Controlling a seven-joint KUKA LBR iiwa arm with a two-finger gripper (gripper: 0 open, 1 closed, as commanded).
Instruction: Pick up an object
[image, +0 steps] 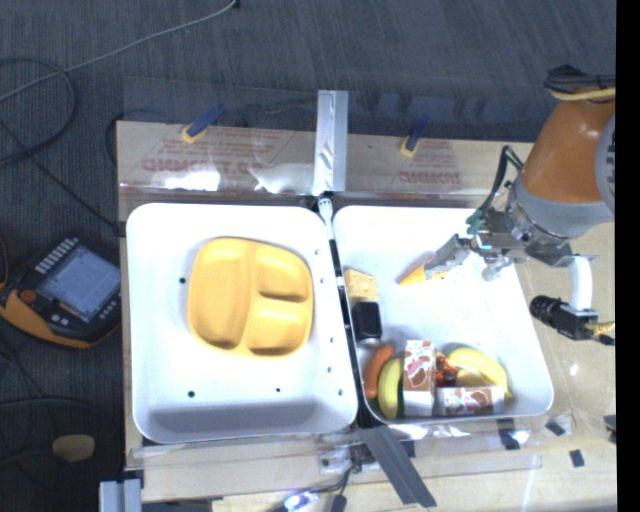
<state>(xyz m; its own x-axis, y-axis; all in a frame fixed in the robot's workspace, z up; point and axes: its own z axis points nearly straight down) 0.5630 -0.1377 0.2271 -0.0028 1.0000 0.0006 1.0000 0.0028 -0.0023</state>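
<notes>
Camera view: the gripper (452, 256) hangs over the right bin (535, 345), near its far edge, closed on an orange carrot-like piece (418, 270) whose pointed tip juts left past the fingers. Toys crowd the near edge: a banana (480, 365), small cartons (420, 365). A yellow divided tray (250, 295) sits in the left bin (160, 390).
</notes>
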